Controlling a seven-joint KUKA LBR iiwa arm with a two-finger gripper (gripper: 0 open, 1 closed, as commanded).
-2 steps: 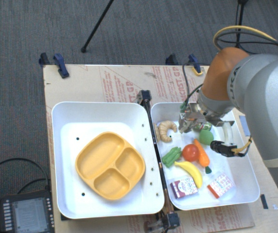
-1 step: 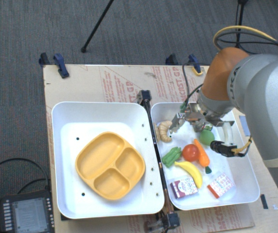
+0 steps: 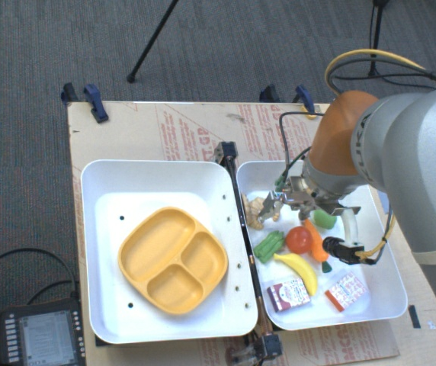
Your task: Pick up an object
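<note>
Camera view, end effector [image 3: 298, 204] over right bin [image 3: 389, 300]

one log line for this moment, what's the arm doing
phase: reach | gripper: low in right bin, over toy food | nearest: tomato, banana | left bin: yellow tray | grasp: unconfirmed

A robotics lab: a board-topped bench [image 3: 165, 128] stands on grey carpet [image 3: 43, 44], its sheet held by blue clamps [image 3: 94, 101] along the far edge. Tripod legs [image 3: 157, 33] rise behind it, a control pendant [image 3: 39, 334] with a screen lies on the floor at near left, and a yellow cable [image 3: 370, 54] loops over the arm [image 3: 389, 147] at right.
</note>
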